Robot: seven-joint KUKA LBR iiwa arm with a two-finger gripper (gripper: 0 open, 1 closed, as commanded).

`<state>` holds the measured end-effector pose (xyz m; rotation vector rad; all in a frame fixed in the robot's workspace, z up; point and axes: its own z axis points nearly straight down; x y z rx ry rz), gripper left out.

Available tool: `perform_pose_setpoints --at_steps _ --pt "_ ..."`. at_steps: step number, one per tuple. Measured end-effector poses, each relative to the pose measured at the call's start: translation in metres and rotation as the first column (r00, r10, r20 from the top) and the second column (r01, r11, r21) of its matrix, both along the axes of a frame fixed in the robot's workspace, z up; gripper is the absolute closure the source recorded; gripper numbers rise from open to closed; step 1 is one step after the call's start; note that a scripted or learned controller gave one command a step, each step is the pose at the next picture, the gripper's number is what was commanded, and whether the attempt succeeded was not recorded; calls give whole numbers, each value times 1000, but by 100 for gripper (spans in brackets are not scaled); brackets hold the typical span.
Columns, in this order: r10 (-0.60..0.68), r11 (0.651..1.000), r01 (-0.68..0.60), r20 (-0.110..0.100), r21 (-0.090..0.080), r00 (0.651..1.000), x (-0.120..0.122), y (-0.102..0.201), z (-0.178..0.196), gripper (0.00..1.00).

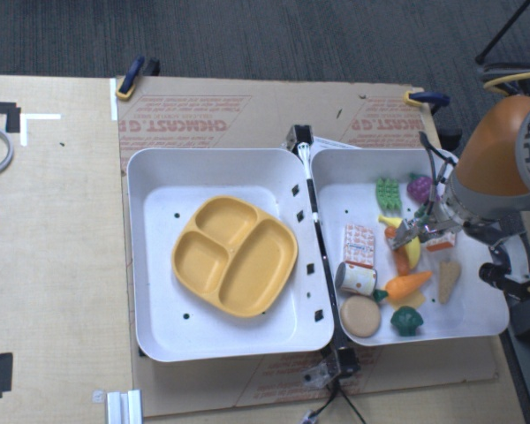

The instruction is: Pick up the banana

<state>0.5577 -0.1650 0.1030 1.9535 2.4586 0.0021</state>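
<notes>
Presently, the metal two-finger gripper (410,237) sits at centre right of the frame over the yellow plastic banana (410,251); finger state indeterminable.

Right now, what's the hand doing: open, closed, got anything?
Hand: down in the right white bin, directly over the yellow banana; open, closed or gripping cannot be told from this view.

One fixed camera sits above the table (53,263) and looks down at a slant, far enough back to take in both bins (150,263) whole. The floor (274,20) lies along the top, and the arm (499,153) enters from the right.
</notes>
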Motion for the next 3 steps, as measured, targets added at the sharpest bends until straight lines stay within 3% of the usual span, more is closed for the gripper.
perform_pose_setpoints --at_steps 1,2,3 --pt "81 997 -81 -1 -1 997 -6 62 78 100" --pt "80 997 -80 -1 -1 997 -6 62 78 0" --pt "319 948 -319 -1 0 948 4 44 -8 0"
